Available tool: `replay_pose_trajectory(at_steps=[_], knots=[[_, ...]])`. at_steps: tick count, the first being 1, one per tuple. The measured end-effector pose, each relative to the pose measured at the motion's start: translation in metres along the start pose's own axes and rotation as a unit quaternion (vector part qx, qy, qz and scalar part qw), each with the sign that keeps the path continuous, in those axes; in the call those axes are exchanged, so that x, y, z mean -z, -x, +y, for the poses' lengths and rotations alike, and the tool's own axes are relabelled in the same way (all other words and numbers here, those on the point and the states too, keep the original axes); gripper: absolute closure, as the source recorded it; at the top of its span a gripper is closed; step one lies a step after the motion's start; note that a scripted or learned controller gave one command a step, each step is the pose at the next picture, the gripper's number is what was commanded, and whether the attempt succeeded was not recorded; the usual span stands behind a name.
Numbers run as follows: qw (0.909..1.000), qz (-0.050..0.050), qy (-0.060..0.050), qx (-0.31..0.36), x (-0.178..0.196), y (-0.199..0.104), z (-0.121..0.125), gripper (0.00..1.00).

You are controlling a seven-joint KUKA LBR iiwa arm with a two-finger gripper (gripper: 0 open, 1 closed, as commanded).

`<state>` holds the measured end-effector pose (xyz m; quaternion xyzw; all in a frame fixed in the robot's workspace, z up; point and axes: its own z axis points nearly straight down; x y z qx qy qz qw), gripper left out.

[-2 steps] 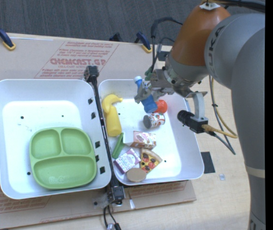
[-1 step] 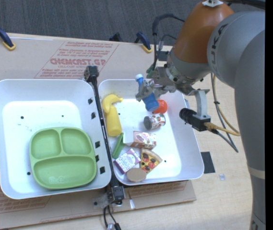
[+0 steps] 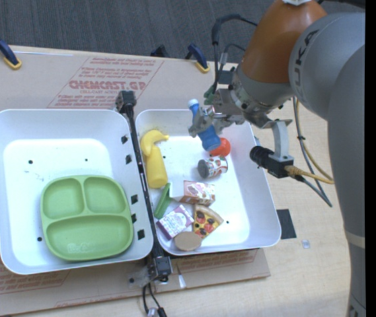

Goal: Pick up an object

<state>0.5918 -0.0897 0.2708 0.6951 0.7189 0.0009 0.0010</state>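
1. Target object: a blue item [image 3: 208, 139] sits directly under the gripper [image 3: 203, 119], over the upper part of the right bin [image 3: 262, 200]. A blue-and-white piece [image 3: 193, 105] at the gripper's tip may belong to the same item; this cannot be settled. The item appears lodged at the fingers, but whether the jaws are clamped on it or merely standing around it cannot be told, nor whether it is lifted or resting on the bin floor.
2. Arm posture: the arm [image 3: 287, 38] comes in from the blue item's right and bends down over it, a pose consistent with a top-down grasp. Judged stage: at or just after closing.
3. Just beside the blue item, to its lower right, lies an orange-red ball [image 3: 221, 146], touching or nearly so. It may be nudged or dragged if the lift is off-centre.
4. Below the blue item lies a small grey can [image 3: 211, 168] on its side.
5. Left of the blue item lies a yellow banana-shaped toy [image 3: 153, 157], along the bin's left wall.
6. Further below the blue item sits a cluster: a small printed packet [image 3: 199, 191], a purple carton [image 3: 175, 221], a pizza-slice toy [image 3: 206, 222], a tan disc [image 3: 188, 242] and a green strip [image 3: 161, 201]. They overlap closely.
7. Far left of the blue item, the left bin [image 3: 9, 131] holds a green divided plate [image 3: 86, 216], all compartments bare.
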Motion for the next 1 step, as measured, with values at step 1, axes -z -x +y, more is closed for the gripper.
replay_pose_trajectory(at_steps=[1], knots=[[0.9999,0.000,-0.003,-0.014,-0.0804,-0.0398,0.0531,1.00]])
